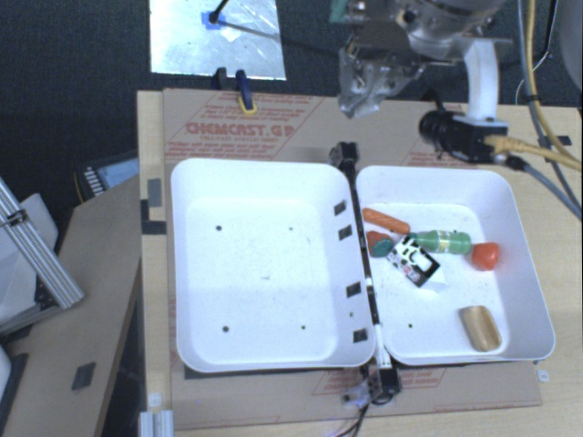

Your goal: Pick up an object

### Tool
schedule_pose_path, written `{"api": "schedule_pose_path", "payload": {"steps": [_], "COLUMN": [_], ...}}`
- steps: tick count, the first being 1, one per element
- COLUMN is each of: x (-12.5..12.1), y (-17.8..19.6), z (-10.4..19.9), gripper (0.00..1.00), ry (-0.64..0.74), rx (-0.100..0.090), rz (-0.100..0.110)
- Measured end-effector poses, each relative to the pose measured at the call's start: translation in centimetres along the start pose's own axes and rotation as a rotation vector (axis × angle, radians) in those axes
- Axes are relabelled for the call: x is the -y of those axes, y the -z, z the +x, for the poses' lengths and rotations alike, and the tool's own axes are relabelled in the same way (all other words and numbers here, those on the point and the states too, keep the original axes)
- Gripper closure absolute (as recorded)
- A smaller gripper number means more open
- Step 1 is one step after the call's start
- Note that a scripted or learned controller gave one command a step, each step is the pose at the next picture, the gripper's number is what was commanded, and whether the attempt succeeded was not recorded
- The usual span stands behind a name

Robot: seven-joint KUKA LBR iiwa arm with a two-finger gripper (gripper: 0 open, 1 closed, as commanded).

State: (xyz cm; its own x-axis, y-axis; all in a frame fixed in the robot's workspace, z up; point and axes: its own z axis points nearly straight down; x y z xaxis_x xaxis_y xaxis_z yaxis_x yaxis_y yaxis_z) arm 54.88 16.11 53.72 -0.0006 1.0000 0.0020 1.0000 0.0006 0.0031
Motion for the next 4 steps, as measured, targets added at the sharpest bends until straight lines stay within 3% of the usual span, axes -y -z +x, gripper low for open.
{"api": "schedule_pose_path", "payload": {"steps": [1, 2, 3, 4], "x": [-0.2, 4.5, 1.0, -8.4], "y": [1.0, -0.2, -12.4, -6.8], "z": [0.1, -2.6, -6.5, 1.5], "gripper": [1.0, 1.0, 1.0, 1.0], "ry": [0.005, -0.001, -0.005, 0.008], "rx": [0.0, 0.001, 0.006, -0.002], "rz": [-0.001, 0.002, 0.012, -0.01]}}
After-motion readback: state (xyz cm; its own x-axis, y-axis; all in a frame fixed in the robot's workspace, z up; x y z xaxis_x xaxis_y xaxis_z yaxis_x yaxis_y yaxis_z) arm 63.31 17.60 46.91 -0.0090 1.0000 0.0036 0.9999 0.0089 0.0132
